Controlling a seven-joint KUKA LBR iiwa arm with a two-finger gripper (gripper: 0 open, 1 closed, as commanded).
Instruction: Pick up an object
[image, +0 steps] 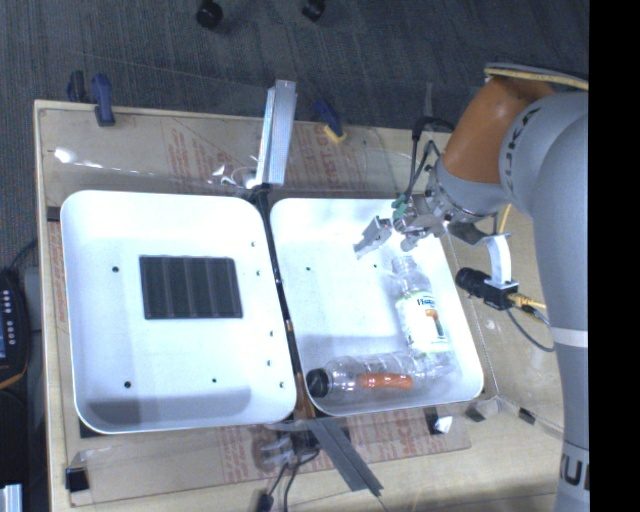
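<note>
Two white bins side by side on a bench (60, 300): left bin (100, 390) with a dark ribbed panel (190, 287) on its floor, right bin (330, 290) with two clear plastic bottles. One bottle (420, 310) lying lengthwise near the right wall, the other bottle (375, 378), black-capped with an orange label, lying along the front wall. Gripper (388, 232) low over the far end of the right bin, just above the top of the first bottle, open and gripping nothing.

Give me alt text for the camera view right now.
The gripper hovers over the right bin, just above the cap end of a clear bottle; a second bottle lies along the near wall. The left bin holds a dark ribbed block.
</note>
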